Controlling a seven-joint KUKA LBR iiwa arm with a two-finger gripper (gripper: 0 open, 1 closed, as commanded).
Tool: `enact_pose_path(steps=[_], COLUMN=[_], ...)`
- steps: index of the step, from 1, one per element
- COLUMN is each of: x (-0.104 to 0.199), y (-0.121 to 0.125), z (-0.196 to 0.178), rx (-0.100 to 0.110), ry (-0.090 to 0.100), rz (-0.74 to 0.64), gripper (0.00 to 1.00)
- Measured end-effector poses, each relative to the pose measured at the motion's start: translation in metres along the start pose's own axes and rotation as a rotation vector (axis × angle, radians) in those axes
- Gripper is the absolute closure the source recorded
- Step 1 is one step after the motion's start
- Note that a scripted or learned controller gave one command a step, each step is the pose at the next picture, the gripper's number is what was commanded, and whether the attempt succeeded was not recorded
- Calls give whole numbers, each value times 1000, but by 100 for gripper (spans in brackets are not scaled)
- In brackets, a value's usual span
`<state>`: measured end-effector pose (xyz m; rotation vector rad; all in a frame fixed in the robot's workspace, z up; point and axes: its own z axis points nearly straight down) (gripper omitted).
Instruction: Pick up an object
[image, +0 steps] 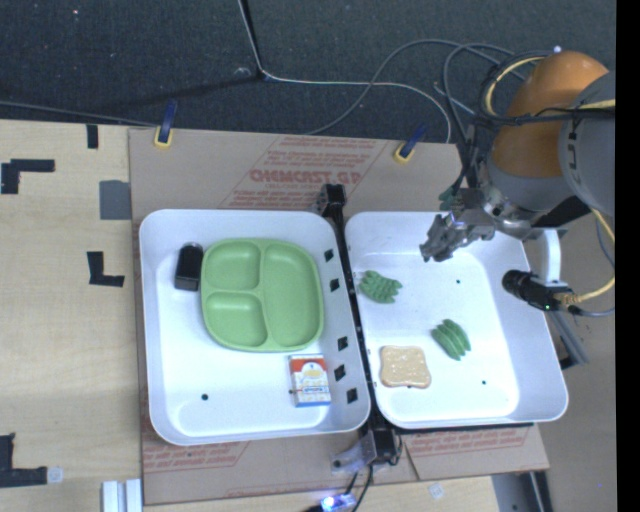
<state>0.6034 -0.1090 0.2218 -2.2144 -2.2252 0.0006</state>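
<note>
Gripper (438, 243) hanging over the right bin (520, 385); I cannot tell its grip.
Two green vegetables (380, 287) (452, 339) and toast (405, 368) are lying nearer; nothing is blocking them.

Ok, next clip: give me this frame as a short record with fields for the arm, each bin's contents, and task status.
arm: reaches in from the right, gripper above the right bin's upper part
gripper contents: nothing visible in it
left bin: green divided plate, small black object left of the plate, small carton below it
right bin: leafy green piece, green pod-like piece, slice of toast
nearest item to gripper: leafy green piece
task status: nothing picked up yet
</note>
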Motion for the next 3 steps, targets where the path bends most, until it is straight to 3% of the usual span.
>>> enact_pose_path(steps=[1,3], x=[52,164], y=[7,-16], z=[-1,13], rx=[-1,2], ry=[0,-1], rz=[-2,-1], gripper=[100,100])
